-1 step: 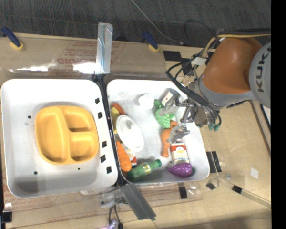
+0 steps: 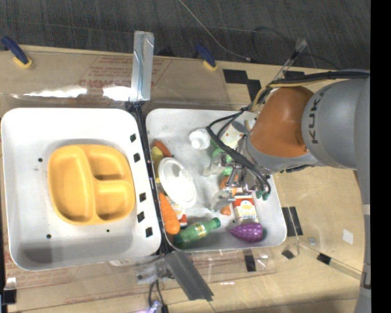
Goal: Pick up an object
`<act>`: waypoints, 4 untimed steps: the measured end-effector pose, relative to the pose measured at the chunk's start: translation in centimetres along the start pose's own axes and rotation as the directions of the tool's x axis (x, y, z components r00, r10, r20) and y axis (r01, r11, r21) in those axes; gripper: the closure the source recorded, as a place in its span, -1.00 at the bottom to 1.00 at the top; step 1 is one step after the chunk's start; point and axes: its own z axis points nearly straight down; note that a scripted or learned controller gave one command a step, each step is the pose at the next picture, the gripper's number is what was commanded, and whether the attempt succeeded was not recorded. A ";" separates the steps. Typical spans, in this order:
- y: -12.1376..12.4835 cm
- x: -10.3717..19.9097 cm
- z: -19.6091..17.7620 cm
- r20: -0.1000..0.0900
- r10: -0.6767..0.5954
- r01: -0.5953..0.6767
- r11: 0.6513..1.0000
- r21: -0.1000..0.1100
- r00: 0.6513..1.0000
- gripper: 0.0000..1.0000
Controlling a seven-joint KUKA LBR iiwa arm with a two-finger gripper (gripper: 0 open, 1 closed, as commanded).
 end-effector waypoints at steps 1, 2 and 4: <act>0.1 0.0 0.0 0.000 -0.001 0.001 1.000 0.000 1.000 -1.00; 0.7 6.5 -0.4 0.015 0.075 -0.075 0.997 0.001 0.997 -1.00; -0.3 4.7 -1.1 0.004 -0.079 0.079 0.997 0.001 0.997 1.00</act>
